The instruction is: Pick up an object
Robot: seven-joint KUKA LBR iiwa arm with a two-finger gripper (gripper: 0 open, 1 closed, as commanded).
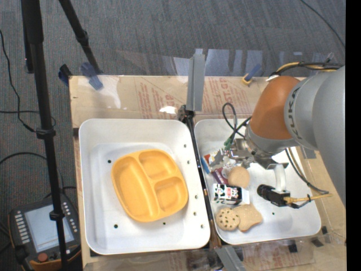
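While the arm (293,114) is reaching over the right bin (307,222), its gripper (234,154) is hanging above the clutter (232,192) on the bin's left side; grip state unclear. Descending squarely over one separate piece is looking wisest.

The two shallow white plastic bins (90,151) look smooth and faintly glossy. In the left one lies a yellow-orange three-compartment plastic plate (149,184), smooth with a soft sheen. The counter (146,95) behind that plate is brown printed cardboard under a clear, reflective film. Right of the plate, the round chocolate-chip cookie (228,218) and tan toast-shaped piece (250,216) look matt and grainy. The black-and-white cow-patterned carton (228,193) beside them looks like glossy printed card. The grey arm (321,112) has a smooth satin shell with a glossy orange band (273,112).
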